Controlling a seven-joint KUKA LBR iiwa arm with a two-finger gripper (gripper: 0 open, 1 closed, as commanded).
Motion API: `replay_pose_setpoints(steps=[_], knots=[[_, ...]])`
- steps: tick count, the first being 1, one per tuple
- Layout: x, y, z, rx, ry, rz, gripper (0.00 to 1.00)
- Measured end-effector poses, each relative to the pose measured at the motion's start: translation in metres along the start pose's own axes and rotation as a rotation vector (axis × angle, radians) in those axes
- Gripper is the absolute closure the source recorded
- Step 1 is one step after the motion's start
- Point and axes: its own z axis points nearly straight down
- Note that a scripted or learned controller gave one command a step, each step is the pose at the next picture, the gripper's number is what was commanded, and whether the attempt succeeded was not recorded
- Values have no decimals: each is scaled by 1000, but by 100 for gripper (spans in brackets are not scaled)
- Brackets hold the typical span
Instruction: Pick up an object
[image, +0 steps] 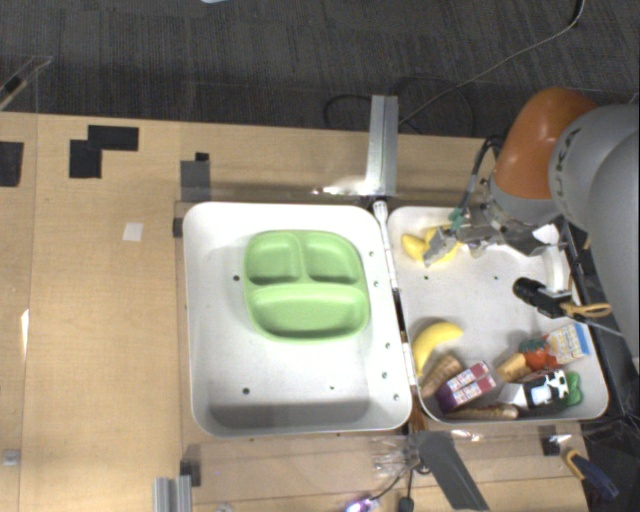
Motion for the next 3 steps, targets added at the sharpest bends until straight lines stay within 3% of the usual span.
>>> replay_pose_setpoints(steps=[1, 2, 3], knots=[[3, 15, 20, 29, 1, 82, 0], [3, 17, 11, 28, 0, 76, 100], [4, 17, 11, 27, 0, 75, 0]])
